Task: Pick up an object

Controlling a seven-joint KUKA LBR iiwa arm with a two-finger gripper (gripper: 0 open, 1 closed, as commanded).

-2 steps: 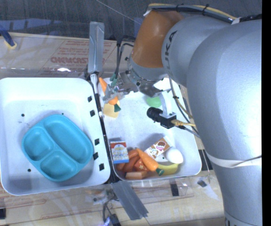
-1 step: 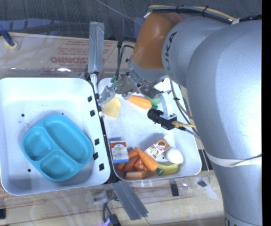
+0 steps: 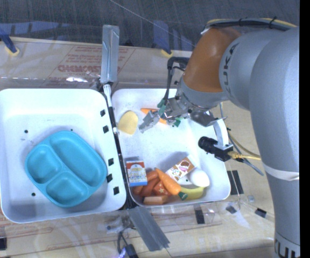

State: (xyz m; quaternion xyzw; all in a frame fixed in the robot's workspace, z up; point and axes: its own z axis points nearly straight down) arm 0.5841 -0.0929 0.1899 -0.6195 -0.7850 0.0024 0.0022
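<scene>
My gripper (image 3: 154, 117) hangs low over the upper middle of the right bin (image 3: 214, 190), under the grey arm with its orange band. A small orange piece (image 3: 147, 110) lies on the bin floor right beside the gripper's tip. A pale yellow rounded object (image 3: 127, 122) sits just left of it, near the bin's left wall. I see nothing clearly held.
Along the right bin's front edge lie a small red-and-white box (image 3: 136, 172), orange carrots (image 3: 163, 184), a printed carton (image 3: 180, 169), a white egg (image 3: 199, 178) and a yellow banana (image 3: 191, 193). The left bin (image 3: 9, 117) holds a blue divided tray (image 3: 66, 167).
</scene>
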